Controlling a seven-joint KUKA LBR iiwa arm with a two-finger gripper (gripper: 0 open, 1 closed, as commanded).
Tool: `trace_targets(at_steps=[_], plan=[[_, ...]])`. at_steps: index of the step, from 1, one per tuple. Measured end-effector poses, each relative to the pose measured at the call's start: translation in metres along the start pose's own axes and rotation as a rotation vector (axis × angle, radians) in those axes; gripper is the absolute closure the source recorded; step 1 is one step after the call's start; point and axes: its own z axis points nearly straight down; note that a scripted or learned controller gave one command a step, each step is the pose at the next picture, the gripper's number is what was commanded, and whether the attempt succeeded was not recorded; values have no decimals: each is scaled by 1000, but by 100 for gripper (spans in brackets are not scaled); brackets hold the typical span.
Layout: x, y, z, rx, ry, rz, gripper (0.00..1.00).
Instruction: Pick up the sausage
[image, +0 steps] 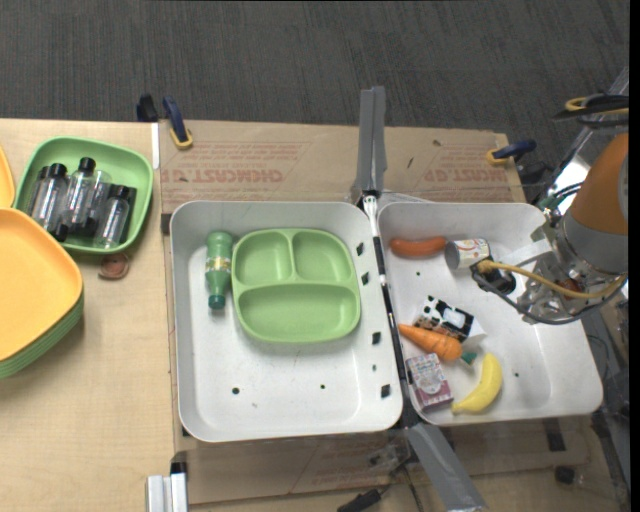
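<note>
One bin (290, 400) with plate (296, 285), bottle (218, 268); other bin (545, 370) with sausage (419, 246); gripper (530, 295) state unclear.

The arm (590, 242) at the outer rim of the right bin (570, 398) was grey, with a broad, rounded orange band (612, 185) above the wrist. The gripper (540, 295), over that bin's outer side, was pale grey metal.

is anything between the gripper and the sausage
A small white container lies next to the sausage at the far side of the right bin, between the sausage and the gripper. Nothing lies on top of the sausage, so a reach from above looks open.
</note>
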Motion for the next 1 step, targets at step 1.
trace_targets(at_steps=[1], plan=[[0,1,-8,1,-3,-1,100]])
